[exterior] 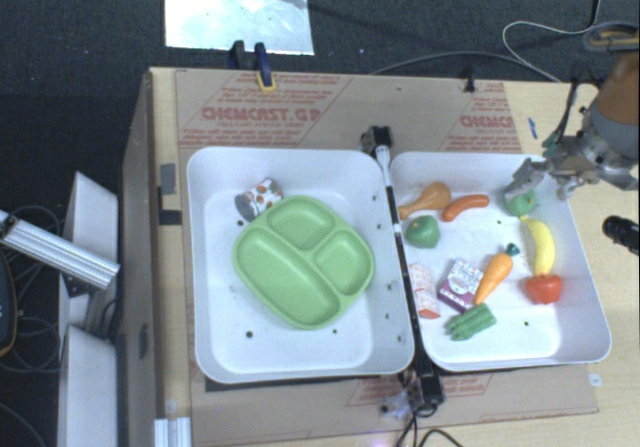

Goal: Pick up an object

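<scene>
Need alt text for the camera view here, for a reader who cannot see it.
A grey robot arm reaches in from the right, its gripper over the far right corner of the right bin, above a small green toy. That bin holds toy food, including a banana, carrot and tomato; the left bin holds a green divided plate and a small can.

A robot lab: arm at right, bench with two white bins, loose cables over dark carpet.
</scene>
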